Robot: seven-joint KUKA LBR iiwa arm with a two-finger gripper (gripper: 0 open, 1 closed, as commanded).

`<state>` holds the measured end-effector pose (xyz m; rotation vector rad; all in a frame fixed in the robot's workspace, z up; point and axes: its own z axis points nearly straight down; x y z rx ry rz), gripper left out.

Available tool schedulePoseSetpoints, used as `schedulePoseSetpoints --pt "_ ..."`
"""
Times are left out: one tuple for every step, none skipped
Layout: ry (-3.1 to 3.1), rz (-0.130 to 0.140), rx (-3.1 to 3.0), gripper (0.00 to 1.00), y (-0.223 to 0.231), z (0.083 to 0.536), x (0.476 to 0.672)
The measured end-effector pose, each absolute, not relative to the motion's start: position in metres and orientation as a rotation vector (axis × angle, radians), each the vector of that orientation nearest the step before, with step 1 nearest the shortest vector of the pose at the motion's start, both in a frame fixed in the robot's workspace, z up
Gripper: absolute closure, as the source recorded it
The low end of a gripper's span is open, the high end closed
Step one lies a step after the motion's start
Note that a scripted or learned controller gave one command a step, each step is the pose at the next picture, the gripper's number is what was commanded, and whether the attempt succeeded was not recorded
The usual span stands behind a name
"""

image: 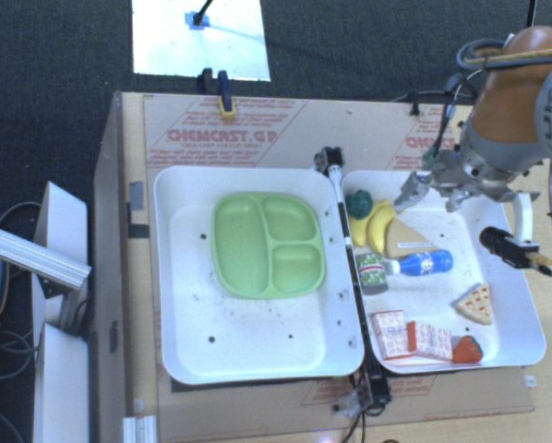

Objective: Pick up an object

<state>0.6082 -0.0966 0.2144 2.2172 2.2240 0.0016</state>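
Hovering over a crowded bin, nothing held yet

Spread wide and gripping nothing, the claw hangs above the far end of the right bin. Just below and to its left lie the banana, a green ball and a tan wedge, all touching or nearly so; the blue bottle lies a little nearer the camera. Descending here, I judge, a finger may land on two neighbours at once, or the rounded banana may roll away from the closing fingers.
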Motion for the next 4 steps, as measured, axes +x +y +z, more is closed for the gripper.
schedulePoseSetpoints --pt "2.222 -0.001 2.217 0.00 -0.084 0.103 0.632" --pt "2.216 0.000 2.216 0.00 -0.094 0.089 0.633" --pt "2.219 0.004 2.216 1.00 -0.092 0.098 0.633" --pt "2.225 0.006 2.214 1.00 -0.032 0.186 0.630"
